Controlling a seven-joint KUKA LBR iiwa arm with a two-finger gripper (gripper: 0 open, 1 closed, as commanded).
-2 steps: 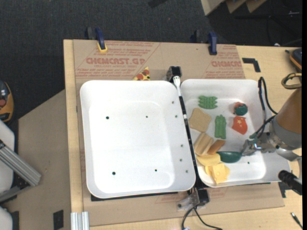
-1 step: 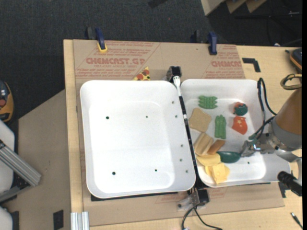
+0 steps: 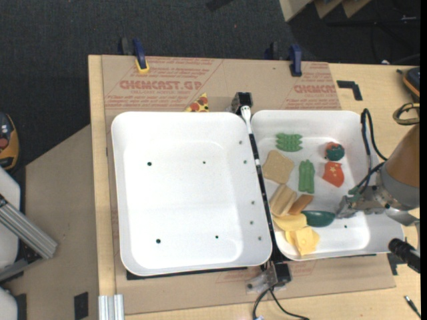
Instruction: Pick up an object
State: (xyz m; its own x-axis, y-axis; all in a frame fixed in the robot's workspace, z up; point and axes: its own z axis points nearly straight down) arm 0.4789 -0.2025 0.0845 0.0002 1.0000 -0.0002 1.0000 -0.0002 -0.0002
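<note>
Yellow cheese fills right bin's near corner; claw state unclear.

The brown board that covers the counter carries red printed lettering along its far edge. On the left, behind the left bin, it reads "CHEMCAST G.P". The same red print shows again behind the right bin, cut off and too blurred to make out in full
</note>
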